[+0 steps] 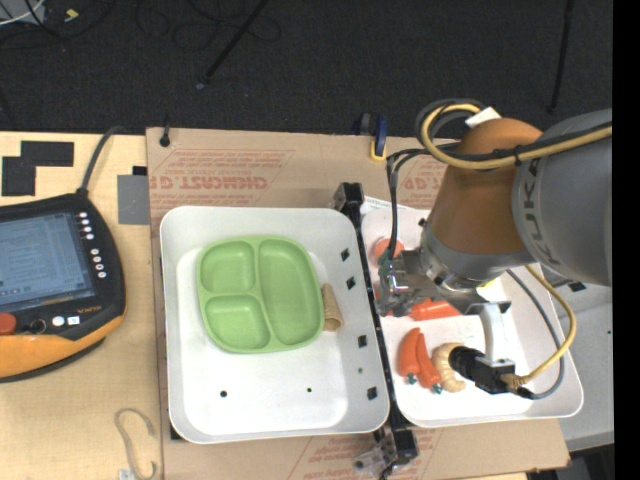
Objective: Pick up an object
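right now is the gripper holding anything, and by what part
It cannot be told. The arm's wrist covers the gripper over the right bin. Orange pieces lie close beside it, but none shows between fingers.

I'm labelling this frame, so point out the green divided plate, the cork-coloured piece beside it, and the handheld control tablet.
green divided plate (262, 295), camera view, on its centre divider.
cork-coloured piece (331, 308), camera view, mid-body, at the plate's right edge.
control tablet (45, 268), camera view, on its screen.
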### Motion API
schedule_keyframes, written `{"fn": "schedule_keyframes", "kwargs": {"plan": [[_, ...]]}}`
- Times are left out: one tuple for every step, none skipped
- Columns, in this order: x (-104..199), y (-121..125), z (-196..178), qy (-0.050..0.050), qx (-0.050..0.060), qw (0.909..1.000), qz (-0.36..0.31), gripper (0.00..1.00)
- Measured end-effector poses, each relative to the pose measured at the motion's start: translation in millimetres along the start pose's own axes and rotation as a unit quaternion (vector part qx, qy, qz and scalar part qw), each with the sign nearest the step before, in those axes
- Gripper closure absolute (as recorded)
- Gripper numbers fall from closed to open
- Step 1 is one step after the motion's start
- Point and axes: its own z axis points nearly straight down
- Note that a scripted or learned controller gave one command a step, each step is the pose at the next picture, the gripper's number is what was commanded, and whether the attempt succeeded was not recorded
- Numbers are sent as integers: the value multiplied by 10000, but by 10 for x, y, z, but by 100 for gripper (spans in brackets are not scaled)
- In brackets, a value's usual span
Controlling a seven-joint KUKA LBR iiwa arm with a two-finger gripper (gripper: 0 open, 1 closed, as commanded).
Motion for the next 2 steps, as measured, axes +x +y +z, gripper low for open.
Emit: {"fn": "schedule_keyframes", "kwargs": {"plan": [[318, -61, -44, 0, -5, 10000, 5, 100], [205, -129, -124, -7, -6, 10000, 7, 100]]}}
